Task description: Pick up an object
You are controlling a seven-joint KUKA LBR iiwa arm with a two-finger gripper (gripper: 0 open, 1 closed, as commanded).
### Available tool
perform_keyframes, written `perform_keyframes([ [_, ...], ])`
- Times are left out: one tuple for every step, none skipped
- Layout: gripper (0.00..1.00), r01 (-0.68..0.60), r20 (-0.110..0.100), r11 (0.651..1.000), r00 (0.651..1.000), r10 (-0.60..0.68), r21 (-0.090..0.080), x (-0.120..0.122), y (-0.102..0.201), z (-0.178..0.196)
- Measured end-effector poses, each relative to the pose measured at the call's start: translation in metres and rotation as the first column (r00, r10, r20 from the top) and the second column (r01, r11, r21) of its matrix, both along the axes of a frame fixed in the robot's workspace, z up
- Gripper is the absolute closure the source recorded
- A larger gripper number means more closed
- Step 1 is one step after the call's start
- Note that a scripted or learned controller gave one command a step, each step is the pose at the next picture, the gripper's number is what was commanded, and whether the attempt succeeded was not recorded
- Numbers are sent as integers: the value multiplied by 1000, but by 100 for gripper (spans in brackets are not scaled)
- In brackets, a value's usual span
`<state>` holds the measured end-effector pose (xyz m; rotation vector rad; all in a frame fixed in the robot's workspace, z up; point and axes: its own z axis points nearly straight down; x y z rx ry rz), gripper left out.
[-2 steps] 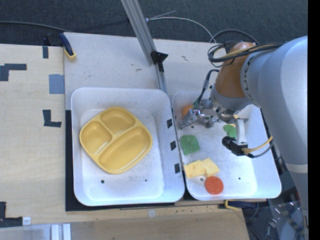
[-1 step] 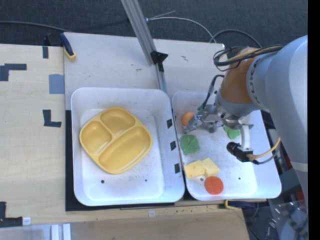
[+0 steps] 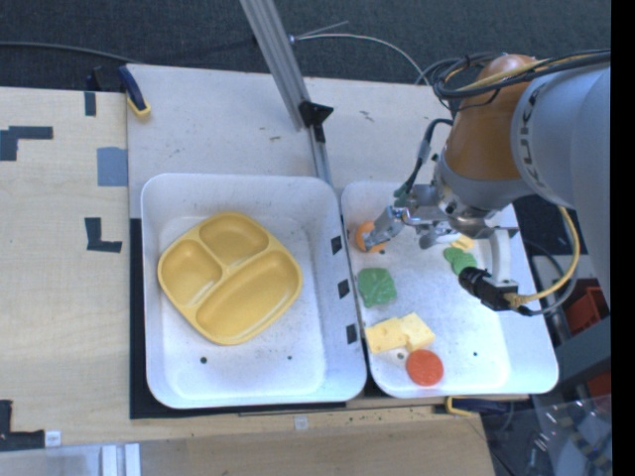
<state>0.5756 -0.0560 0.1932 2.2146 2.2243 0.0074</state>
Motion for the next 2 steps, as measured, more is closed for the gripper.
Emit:
perform_keyframes([
  [0,7,-17,1000,1000,-7,-3,-20,-37,-89],
  [0,0,-5,1000,1000,0,2,-91,20,-1],
])
